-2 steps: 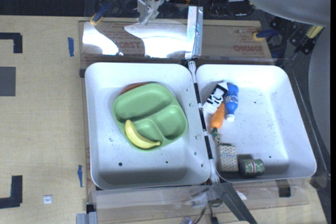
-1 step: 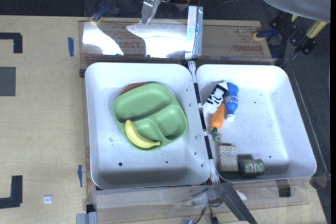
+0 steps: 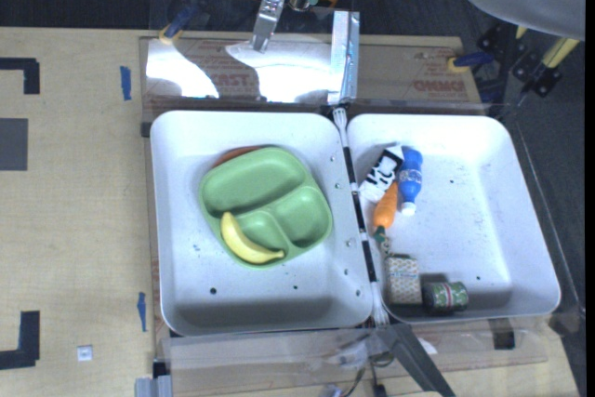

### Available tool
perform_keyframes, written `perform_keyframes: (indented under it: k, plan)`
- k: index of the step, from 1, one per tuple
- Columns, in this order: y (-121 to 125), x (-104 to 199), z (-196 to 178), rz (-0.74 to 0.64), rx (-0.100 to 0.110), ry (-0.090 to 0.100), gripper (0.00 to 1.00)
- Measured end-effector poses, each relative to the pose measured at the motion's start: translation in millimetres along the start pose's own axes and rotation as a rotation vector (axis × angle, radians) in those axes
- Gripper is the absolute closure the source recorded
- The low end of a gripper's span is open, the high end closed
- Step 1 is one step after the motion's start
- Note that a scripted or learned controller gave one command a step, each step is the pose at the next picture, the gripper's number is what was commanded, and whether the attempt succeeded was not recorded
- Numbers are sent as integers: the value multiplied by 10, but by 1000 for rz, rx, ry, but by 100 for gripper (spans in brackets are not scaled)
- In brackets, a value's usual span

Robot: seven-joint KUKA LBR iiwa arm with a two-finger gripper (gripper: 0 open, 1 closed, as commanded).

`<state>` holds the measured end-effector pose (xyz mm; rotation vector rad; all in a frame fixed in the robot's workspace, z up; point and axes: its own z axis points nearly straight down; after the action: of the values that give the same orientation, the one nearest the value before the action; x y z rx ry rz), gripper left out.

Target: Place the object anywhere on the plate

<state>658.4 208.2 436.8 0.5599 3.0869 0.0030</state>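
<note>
In the left bin (image 3: 177, 200) the green plate (image 3: 265, 191) sits near the middle, and the banana (image 3: 244, 242) lies on the plate's near-left rim, curling into a lower compartment. My jaws (image 3: 265, 23) hang above the bench beyond that bin's far edge, and I cannot tell how they are set. In the right bin (image 3: 483, 200), along its left wall, lie a blue bottle (image 3: 409, 181), an orange piece (image 3: 385, 207), and a small can (image 3: 444, 295) near the front edge.
</note>
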Motion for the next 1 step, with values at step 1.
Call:
perform_keyframes:
  k: [1]
  plan:
    - [-65, -24, -3, -181, 0, 0, 100]
